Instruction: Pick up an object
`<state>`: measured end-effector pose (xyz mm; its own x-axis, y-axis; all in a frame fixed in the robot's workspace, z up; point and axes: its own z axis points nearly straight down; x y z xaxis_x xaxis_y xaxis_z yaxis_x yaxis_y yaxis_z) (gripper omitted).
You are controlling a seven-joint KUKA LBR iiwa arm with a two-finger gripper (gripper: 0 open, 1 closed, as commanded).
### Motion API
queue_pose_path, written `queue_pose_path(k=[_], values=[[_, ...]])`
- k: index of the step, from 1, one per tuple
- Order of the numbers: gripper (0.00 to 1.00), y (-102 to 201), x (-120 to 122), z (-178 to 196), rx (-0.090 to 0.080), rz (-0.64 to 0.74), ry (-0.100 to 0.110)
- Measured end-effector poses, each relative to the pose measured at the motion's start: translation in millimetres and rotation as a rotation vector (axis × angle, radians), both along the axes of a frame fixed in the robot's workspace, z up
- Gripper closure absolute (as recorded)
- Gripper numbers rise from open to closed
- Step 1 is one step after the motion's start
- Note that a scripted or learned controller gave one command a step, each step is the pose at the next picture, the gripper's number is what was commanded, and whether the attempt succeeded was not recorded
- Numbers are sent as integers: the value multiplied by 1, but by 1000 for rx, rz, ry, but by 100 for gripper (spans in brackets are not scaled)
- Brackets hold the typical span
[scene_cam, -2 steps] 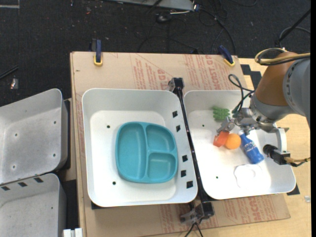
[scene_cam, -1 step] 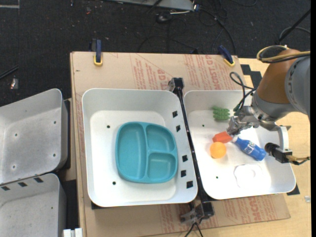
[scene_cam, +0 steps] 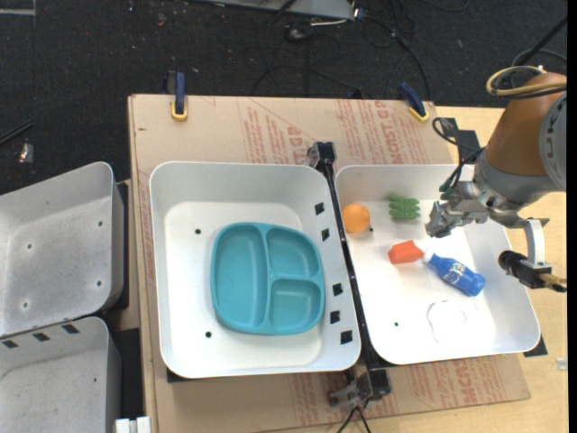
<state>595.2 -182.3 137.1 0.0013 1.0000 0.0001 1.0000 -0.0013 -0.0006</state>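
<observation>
- Camera view: the claw hangs over the right bin, above its upper middle; whether it stands apart or together cannot be told.
- Candidate objects lie in that bin: orange ball, green toy, orange block, blue bottle.
- Left bin carries a teal divided plate.
- Advice: choose one item, likely the well-separated orange block nearby, centre over it, then descend straight.

Robotics lab, clamped cardboard bench; two white bins, loose cables on dark floor
</observation>
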Motion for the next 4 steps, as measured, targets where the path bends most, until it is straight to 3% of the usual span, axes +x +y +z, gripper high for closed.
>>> queue_pose_path(k=[2,3,4], values=[[100,17,-5,103,-1,5,-1],[100,17,-4,130,-1,5,-1],[100,71,-10,126,0,7,4]])
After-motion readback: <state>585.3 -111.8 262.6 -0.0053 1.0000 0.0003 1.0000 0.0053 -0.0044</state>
